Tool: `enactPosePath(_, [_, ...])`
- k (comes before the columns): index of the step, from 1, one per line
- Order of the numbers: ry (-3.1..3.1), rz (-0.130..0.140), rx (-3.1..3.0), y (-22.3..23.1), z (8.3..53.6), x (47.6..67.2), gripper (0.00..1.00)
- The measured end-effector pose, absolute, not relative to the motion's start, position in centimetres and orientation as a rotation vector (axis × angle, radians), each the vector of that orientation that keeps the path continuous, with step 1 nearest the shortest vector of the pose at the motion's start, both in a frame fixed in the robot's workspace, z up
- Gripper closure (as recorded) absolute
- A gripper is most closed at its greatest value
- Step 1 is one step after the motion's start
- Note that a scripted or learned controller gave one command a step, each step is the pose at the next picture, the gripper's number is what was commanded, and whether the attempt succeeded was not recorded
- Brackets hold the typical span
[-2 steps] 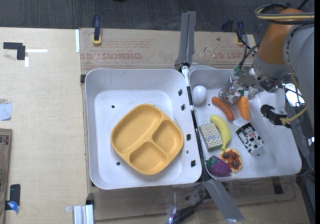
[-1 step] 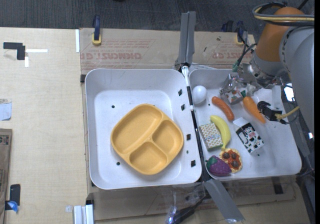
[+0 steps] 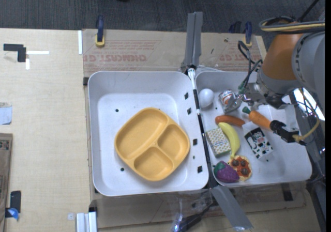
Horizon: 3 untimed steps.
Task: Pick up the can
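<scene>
Landmark for all positions: the right bin [image 3: 289,174].

Can [image 3: 228,99] lies in the upper part of the right bin, tipped on its side, silvery, long axis running slantwise from lower right to upper left as the camera has it. A white ball [image 3: 206,97] sits just to its left, near the divider. A hot dog [image 3: 230,120] lies just below the can.

Gripper [image 3: 247,97] is low over the same upper zone, just to the right of the can, close enough that they may be touching. Cannot tell how far the fingers are spread, nor whether anything is between them: cables and wrist hardware crowd that spot. Judgement: the can lies to the gripper's left, so the coming move turns on a short leftward shift and a grasp across the can's short axis.

Further down the bin: carrot [image 3: 259,120], banana [image 3: 231,138], a small box [image 3: 217,141], a black and white card [image 3: 258,143], grapes [image 3: 226,173].

Left of the right bin, the left bin [image 3: 103,122] holds a yellow divided plate [image 3: 151,143].

Bench [image 3: 41,122] is pale wood; dark floor beyond
</scene>
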<state>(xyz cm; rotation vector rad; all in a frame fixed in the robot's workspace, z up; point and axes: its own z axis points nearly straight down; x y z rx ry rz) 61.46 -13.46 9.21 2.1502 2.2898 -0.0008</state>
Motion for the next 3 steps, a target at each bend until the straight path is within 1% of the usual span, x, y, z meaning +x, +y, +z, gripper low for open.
enactPosePath(1, [2.024,-0.002,2.4,-10.0,9.2,65.9,0.0])
enactPosePath(2, [2.027,-0.005,2.396,-10.0,10.1,65.9,1.0])
enactPosePath(3, [2.101,-0.001,2.333,-16.2,9.2,65.9,1.0])
